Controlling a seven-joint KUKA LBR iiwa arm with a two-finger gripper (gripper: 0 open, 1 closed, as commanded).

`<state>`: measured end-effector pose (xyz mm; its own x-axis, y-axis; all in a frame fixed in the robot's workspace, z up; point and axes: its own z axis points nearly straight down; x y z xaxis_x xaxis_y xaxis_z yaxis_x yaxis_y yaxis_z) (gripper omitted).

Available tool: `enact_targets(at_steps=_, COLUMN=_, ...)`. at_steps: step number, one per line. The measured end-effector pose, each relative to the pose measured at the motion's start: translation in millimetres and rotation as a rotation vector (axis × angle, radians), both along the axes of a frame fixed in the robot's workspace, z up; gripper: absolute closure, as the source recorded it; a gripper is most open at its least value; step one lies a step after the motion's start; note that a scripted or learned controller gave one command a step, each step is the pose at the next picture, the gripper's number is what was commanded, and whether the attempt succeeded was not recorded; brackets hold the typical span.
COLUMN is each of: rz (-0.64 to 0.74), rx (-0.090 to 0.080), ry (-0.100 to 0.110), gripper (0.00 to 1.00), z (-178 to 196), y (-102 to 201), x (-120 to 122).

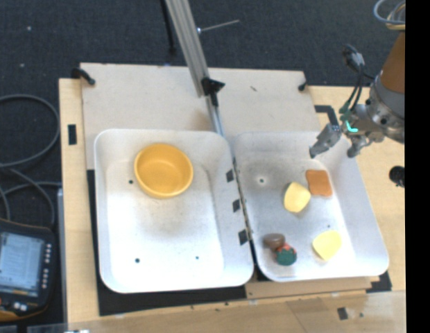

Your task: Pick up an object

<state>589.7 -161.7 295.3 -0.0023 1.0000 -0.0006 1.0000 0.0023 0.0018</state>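
Lowest in my feed, at the near edge of the right bin (360, 207), sit a small brown lump (273, 241) and a green and red piece (286, 255) touching it, with a pale yellow chunk (327, 245) a little to their right. Farther up the same bin I see a second pale yellow piece (297, 197) lying just beside an orange-brown block (319, 183), the two close enough that I can't say if they touch. Any of these could be the object to pick; none is lifted, all rest on the bin floor. My gripper (338, 142) hangs over the bin's far right corner, above and slightly right of the orange-brown block, with its two dark fingers (324, 142) spread apart and nothing between them. A green light glows on the wrist behind them, and the arm (388, 103) runs off to the right, its orange band showing near the frame's edge. To the left, the left bin (118, 255) holds a yellow bowl (164, 170) upright in its far half, well apart from everything else. A slanted aluminium rail (191, 40) comes down from the top of my view to the seam between the two bins. Both bins rest on a light wooden bench (145, 92), and a control pendant (17, 266) with a lit screen lies on the dark floor at far left, near some loose cables (21, 151).
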Motion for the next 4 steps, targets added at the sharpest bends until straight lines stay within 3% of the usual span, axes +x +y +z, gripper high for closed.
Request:
enact_targets(at_steps=2, rz=-0.003, rx=-0.001, ry=0.005, gripper=0.00, z=-104.2, y=-14.0, x=-0.1)
enact_targets(at_steps=3, rz=-0.002, rx=0.000, ry=0.006, gripper=0.00, z=-162.1, y=-6.1, x=1.7)
enact_targets(at_steps=4, rz=-0.007, rx=-0.001, ry=-0.002, gripper=1.00, z=-147.2, y=-7.9, x=3.5)
